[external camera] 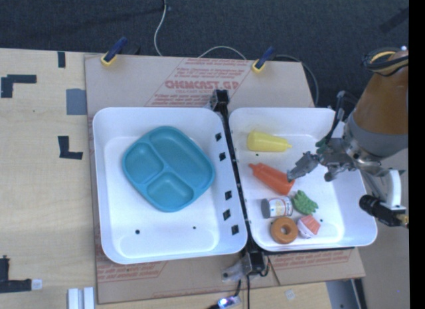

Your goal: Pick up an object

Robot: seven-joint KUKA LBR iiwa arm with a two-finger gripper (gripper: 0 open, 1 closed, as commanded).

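Here, claw (297, 170) — grip unclear — just beside carrot (271, 177), right bin (345, 201).

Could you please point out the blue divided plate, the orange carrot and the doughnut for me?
blue divided plate (169, 167): camera view, on its central ridge.
orange carrot (270, 177): camera view, mid-body.
doughnut (285, 230): camera view, on its ring.

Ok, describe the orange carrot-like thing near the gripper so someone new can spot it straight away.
Look in the right bin, the one crowded with small toys rather than the one holding the blue plate. Near its middle, just below the yellow item and beside the gripper, lies the carrot. It is the long, tapered orange-red piece lying at a slant, unlike the round doughnut further down.
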